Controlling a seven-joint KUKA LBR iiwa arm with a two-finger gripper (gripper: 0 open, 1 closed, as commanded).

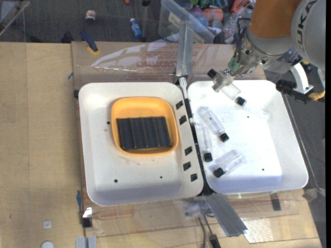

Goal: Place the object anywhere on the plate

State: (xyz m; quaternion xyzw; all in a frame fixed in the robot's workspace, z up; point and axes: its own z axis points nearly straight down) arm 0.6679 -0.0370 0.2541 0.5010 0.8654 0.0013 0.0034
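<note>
**Desk:** What lies nearest?

**Photographer:** In the right bin (295, 174), three clear vials with black caps lie loose, the nearest vial (231, 161) by the front. In the left bin (98, 185), one orange plate (124, 107) carries one dark ridged block (144, 133).

**Desk:** And the arm?

**Photographer:** At the far rim, the gripper (223, 81) hangs right over a fourth vial (234, 92), apparently the pick stage. Whether the claw is apart or clamped, I cannot tell. Next, I'd judge, it needs a firm hold, a lift, then a carry across the divider to the plate.
</note>
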